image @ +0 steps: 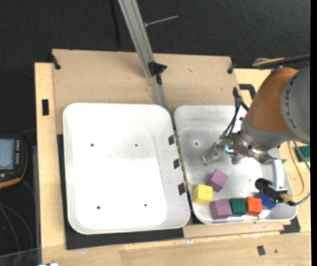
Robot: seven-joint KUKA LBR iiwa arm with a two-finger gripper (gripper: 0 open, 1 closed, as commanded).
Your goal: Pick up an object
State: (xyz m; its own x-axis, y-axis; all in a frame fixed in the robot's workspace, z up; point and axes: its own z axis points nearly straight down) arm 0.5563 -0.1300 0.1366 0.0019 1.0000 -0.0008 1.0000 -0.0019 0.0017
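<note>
Two shallow white plastic bins side by side on the tan wooden tabletop (119,71): left bin (119,165) at 9 o'clock, right bin (203,121) at 3 o'clock. Every candidate for the pick gathered toward the right bin's 6 o'clock rim. A tilted light purple block (219,179) a little apart, up toward the bin's middle; a yellow cube (204,193) just below it at 7 o'clock; then a row hard against the rim, a second purple cube (221,209), a green cube (238,206), an orange cube (254,205) and a blue piece (267,201), each touching or nearly touching the next. Probably crowded there by the bin's sloping wall, hence awkward to grip without nudging a neighbour.

Grey arm with orange band (272,101) reaching in from 3 o'clock, the hand (222,151) hanging over bare bin floor at 12 o'clock of the tilted purple block, nothing between the metal parts visible there. Open or closed: cannot tell. Likely positioned for that lone block, the easiest target, free on all sides.
</note>
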